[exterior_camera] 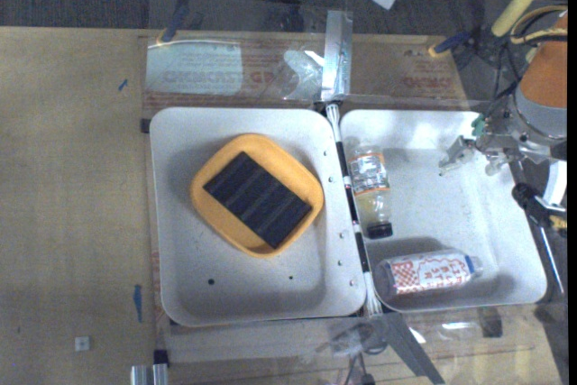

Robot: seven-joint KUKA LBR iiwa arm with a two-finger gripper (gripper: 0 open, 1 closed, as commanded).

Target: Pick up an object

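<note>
Arm at right bin's (pixel 532 284) far corner, gripper (pixel 464 151) low, grip state indiscernible. Clear bottle (pixel 370 191), dark cap; red-patterned tube (pixel 430 272); orange pad (pixel 257 194) in left bin (pixel 180 284).

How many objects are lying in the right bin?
2: a small clear bottle with a dark cap against the right bin's left wall, and a red-and-white tube near its front edge.
</note>
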